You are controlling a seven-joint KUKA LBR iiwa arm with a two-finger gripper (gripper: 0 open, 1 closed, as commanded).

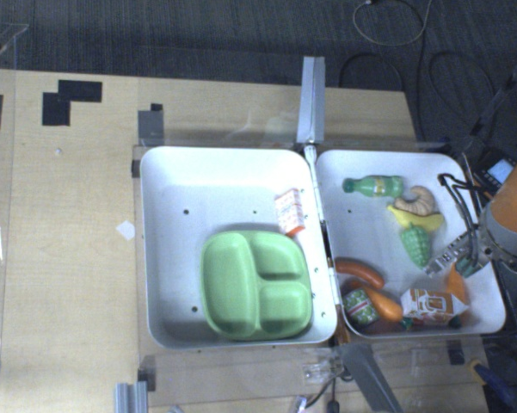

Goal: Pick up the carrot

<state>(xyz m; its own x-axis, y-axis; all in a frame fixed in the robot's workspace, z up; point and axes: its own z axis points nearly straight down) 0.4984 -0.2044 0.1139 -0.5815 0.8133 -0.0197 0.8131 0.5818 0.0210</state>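
The carrot [458, 285], a short orange tapered piece, lies near the right wall of the right bin [361, 172], just above the juice carton [430, 305]. My gripper [454, 261] hangs directly over the carrot's upper end and touches or nearly touches it, with the grey arm and its orange band [514, 198] reaching in from the right. The gripper's own body hides where it meets the carrot.
The right bin also holds a green bottle [374, 186], a croissant [415, 200], a banana [417, 220], a green knobbly vegetable [417, 245], a red sausage [360, 272], an orange oblong item [383, 300] and a small red can [359, 307]. A green divided tray [256, 284] and a small packet [290, 211] lie in the left bin.
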